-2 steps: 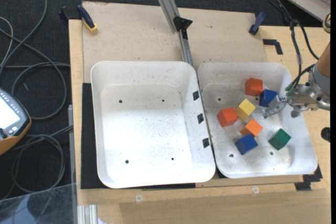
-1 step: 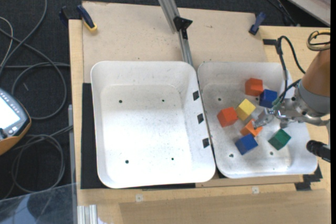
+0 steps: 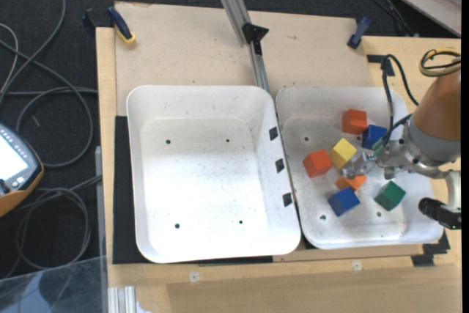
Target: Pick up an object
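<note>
1. Blocks lie in a loose cluster in the right bin (image 3: 315, 231): an orange block (image 3: 355, 120) at the top, a blue block (image 3: 375, 135) just below it, a yellow block (image 3: 343, 153), a second orange block (image 3: 317, 163) to its left, a small orange piece (image 3: 350, 182), a second blue block (image 3: 343, 201) and a green block (image 3: 390, 195).
2. The gripper (image 3: 364, 164) sits low among them, close beside the yellow block and just above the small orange piece; from here I cannot tell how its jaws stand, or whether anything is pinched.
3. The arm (image 3: 438, 124) comes in over the right bin's right rim.
4. Room is tight around the gripper. The right bin's left part is open.
5. The left bin (image 3: 205, 172) touches the right bin along their shared edge.
6. Both bins rest on a pale wooden worktop (image 3: 183, 48); cables (image 3: 37, 99) trail over dark floor at the left.
</note>
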`<state>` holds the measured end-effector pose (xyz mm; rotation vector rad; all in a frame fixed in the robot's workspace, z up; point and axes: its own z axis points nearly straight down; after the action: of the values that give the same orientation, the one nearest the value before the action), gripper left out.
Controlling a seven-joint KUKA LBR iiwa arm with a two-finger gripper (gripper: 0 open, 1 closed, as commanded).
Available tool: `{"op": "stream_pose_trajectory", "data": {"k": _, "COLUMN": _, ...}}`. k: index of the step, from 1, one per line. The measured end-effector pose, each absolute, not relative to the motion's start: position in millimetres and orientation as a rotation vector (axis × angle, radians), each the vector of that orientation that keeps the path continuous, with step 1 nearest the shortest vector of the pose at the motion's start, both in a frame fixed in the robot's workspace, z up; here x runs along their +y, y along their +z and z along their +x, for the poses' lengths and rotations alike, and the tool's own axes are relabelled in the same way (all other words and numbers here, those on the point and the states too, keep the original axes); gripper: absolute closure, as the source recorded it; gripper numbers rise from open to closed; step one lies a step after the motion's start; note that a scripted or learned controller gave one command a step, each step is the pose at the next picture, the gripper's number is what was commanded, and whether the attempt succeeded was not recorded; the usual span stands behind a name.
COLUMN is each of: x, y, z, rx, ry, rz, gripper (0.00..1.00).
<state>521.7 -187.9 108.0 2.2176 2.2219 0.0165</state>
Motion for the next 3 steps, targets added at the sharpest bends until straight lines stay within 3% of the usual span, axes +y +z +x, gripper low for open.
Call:
{"op": "stream_pose_trajectory", "data": {"k": 1, "x": -189, "y": 122, "z": 524.4, "rx": 2.214, "ry": 0.022, "rz": 2.209, "gripper": 1.00}}
{"op": "stream_pose_trajectory", "data": {"k": 2, "x": -180, "y": 180, "z": 524.9, "rx": 2.219, "ry": 0.006, "rz": 2.214, "gripper": 1.00}}
{"op": "stream_pose_trajectory", "data": {"k": 3, "x": -180, "y": 241, "z": 519.5, "rx": 2.218, "ry": 0.007, "rz": 2.214, "gripper": 1.00}}
